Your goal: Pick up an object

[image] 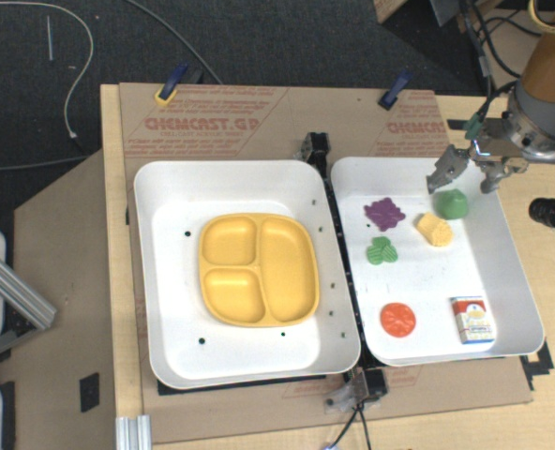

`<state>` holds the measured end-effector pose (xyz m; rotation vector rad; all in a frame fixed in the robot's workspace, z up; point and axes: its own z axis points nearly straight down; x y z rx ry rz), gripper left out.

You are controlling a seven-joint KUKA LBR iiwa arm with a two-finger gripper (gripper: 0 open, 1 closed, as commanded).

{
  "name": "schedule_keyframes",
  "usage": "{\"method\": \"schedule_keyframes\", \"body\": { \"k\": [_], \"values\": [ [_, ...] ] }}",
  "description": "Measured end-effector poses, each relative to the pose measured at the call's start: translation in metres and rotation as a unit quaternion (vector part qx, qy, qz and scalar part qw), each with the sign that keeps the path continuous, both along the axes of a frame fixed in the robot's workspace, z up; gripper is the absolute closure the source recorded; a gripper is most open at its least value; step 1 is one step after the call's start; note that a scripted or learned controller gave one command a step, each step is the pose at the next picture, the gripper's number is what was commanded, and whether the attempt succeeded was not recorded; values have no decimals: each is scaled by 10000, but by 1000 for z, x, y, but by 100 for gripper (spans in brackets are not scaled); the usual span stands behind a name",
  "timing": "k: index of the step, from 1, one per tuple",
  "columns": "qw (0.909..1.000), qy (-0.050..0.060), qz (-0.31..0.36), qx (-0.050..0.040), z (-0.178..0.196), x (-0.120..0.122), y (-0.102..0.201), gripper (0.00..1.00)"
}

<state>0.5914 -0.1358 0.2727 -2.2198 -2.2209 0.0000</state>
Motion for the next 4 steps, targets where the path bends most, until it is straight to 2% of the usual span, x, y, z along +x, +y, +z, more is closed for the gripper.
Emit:
{"method": "schedule_keyframes", "body": {
  "k": [1,2,3,4],
  "values": [
    [10000,28,-2,5,-48,-9,2,0],
    [10000,37,-4,8,-111,-13,4,0],
    [10000,34,2,10,-161,-9,13,0],
    [10000,-4,-3,4,-147,-7,13,100]
  ]
}}
